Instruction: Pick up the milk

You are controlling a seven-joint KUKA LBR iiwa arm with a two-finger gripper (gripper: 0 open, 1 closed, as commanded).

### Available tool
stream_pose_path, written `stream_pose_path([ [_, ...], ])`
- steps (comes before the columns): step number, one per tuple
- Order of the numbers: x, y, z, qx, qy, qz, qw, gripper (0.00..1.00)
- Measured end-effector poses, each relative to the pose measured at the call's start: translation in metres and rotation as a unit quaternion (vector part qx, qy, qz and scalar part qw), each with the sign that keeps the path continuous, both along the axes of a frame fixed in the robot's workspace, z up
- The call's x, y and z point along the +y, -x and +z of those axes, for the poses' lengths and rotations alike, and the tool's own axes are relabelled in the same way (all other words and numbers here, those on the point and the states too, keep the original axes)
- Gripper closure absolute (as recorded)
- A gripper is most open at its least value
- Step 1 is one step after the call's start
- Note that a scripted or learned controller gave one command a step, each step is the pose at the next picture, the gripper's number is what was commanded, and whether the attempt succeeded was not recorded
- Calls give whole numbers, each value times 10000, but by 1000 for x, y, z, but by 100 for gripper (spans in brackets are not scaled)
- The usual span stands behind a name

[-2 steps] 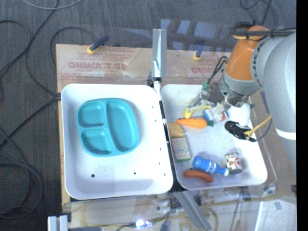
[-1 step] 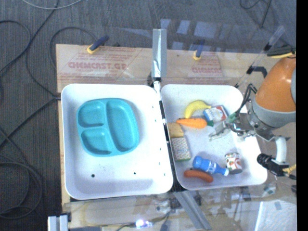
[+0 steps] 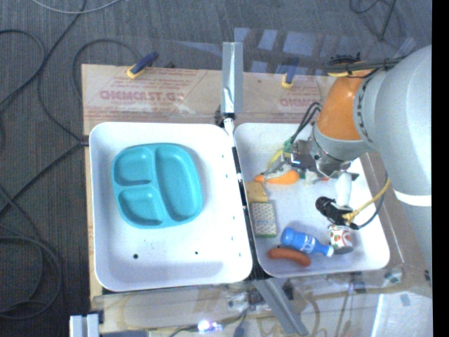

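milk (image 3: 342, 237), seemingly the small red-and-white carton, lies at about 4 o'clock in the right bin (image 3: 309, 203), just beside the blue bottle (image 3: 305, 242). likely light, thin-walled and easily crushed, so grip across its flat sides. tool (image 3: 303, 159) hangs near 12 o'clock; apart or together, i cannot tell.

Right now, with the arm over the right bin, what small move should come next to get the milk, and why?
Probably shift the gripper toward the bin's near-right corner and lower it: it sits over the carrot, while what looks like the small milk carton lies beside the blue bottle.
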State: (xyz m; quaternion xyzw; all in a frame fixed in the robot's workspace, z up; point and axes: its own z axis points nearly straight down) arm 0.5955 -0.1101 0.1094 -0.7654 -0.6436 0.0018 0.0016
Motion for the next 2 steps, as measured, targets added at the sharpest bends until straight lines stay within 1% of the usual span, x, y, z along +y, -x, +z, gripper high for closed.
stream_pose_path([
  [1, -56, -36, 30, -6, 31, -1724, 9850, 0],
  [2, -100, -43, 41, -6, 26, -1433, 9897, 0],
])
